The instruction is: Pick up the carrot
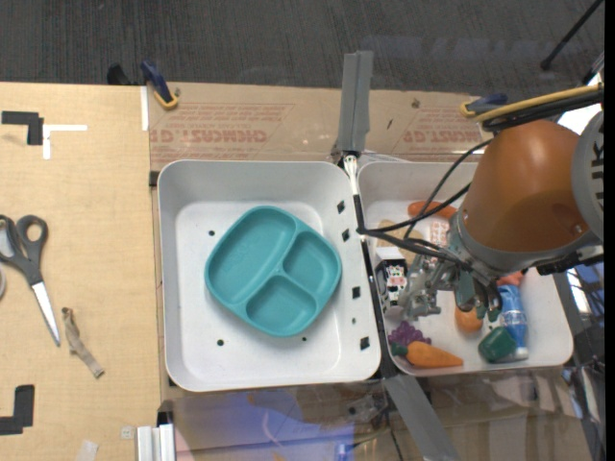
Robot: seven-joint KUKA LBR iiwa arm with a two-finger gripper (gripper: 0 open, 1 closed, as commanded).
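The carrot (437,356) is orange and tapered, lying near the front wall of the right bin (553,353) with its tip pointing right. My gripper (440,292) hangs below the orange wrist band over the middle of that bin, a little behind the carrot and not touching it. The arm's bulk hides much of the bin's centre.
Purple grapes (405,334) lie just left of the carrot; a green item (500,345), a blue bottle (513,312) and a small orange item (468,321) lie to its right. The left bin (183,257) holds a teal divided plate (274,270). Scissors (31,257) lie on the bench at far left.
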